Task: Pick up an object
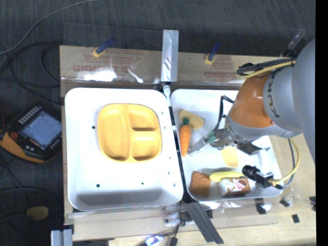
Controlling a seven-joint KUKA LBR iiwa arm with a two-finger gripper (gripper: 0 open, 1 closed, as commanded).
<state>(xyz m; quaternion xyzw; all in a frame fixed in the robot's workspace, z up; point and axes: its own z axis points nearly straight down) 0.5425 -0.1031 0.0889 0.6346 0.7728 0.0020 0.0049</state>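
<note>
My gripper (pixel 197 145) reaches down into the right bin (pixel 266 152), its tip just to the right of an orange carrot (pixel 185 139) lying along the bin's left wall. Whether it touches the carrot I cannot tell. A pale yellow piece with a green spot (pixel 191 120) lies just behind the carrot. A pale yellow block (pixel 230 157) sits below the wrist. Along the bin's front lie a brown bread-like piece (pixel 200 184), a yellow banana (pixel 226 176) and a small labelled bottle with a dark cap (pixel 240 185).
The left bin (pixel 82 137) holds a yellow divided tray (pixel 129 131). The grey arm with its orange band (pixel 251 106) covers the right bin's back right part. A handheld controller (pixel 32 134) lies on the floor at left. A metal divider (pixel 169 55) stands behind the bins.
</note>
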